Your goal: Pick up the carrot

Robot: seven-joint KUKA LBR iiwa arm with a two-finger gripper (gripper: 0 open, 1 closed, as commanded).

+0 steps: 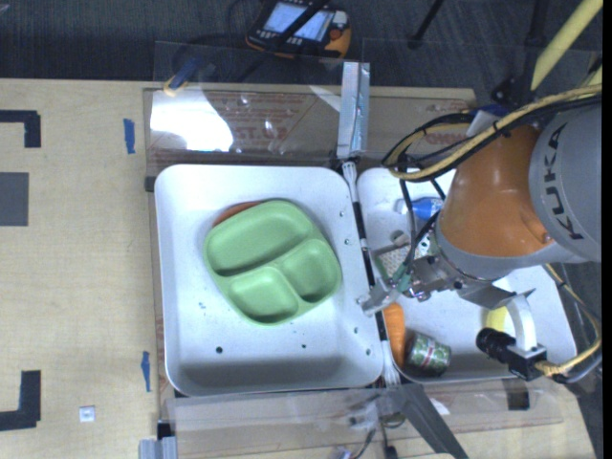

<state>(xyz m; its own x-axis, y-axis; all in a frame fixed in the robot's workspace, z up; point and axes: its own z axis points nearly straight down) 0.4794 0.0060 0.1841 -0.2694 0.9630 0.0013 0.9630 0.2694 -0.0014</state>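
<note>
The carrot (pixel 393 326) is a short orange piece lying at the left wall of the right bin (pixel 375 191), near its front corner. My gripper (pixel 382 299) hangs directly over the carrot's upper end, touching it or nearly so. The grey arm with its orange band covers most of the right bin behind it. The carrot still rests on the bin floor.
A green can (pixel 427 354) lies on its side just right of the carrot. A yellow object (pixel 498 318) peeks out under the arm. The left bin (pixel 182 285) holds a green divided plate (pixel 273 260) with something orange-red (pixel 232 210) under its far edge.
</note>
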